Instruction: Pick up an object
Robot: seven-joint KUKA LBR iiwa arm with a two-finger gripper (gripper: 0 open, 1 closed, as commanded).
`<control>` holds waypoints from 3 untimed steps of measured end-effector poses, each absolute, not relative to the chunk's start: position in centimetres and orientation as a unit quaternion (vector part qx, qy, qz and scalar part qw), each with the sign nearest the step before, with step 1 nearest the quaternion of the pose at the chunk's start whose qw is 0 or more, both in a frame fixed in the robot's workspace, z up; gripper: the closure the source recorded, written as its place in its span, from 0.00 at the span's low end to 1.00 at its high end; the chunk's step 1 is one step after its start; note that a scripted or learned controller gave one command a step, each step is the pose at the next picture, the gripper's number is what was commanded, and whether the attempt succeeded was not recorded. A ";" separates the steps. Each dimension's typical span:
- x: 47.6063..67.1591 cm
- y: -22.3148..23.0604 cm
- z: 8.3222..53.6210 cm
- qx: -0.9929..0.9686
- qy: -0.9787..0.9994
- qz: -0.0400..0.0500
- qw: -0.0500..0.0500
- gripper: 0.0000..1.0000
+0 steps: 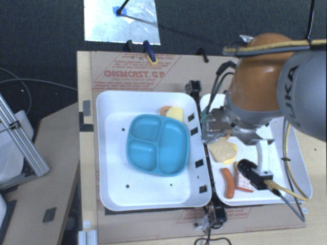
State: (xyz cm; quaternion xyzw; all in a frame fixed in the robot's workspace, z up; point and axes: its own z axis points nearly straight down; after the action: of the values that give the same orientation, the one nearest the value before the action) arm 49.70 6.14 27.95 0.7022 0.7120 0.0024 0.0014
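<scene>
My gripper (213,131) hangs low over the left part of the right bin (301,184), close to the divider between the bins. Just below it lies a pale yellow slice (224,151) on the bin floor. A red-orange sausage (228,181) lies nearer the front edge, with a thin red strip (244,189) beside it. In the left bin (109,188) a blue divided plate (158,144) rests flat. A yellow piece (175,113) and a small orange piece (164,109) sit behind the plate. The wrist hides whatever lies directly under it.
The grey and orange arm (265,80) covers the back of the right bin. Black clips (199,163) line the wall between the bins. A cardboard sheet (134,71) lies under both bins, and an aluminium frame (20,147) stands at the far left.
</scene>
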 end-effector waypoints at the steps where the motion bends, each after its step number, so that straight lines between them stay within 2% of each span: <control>1: 49.8 6.1 29.0 0.700 0.714 0.003 0.002 1.00; 2: 49.1 8.7 25.3 0.705 0.709 -0.001 -0.001 1.00; 3: 49.0 8.9 37.8 0.705 0.709 0.007 0.004 1.00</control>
State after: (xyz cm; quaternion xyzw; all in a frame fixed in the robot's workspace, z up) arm 48.99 8.89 37.77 0.7049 0.7092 0.0069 0.0041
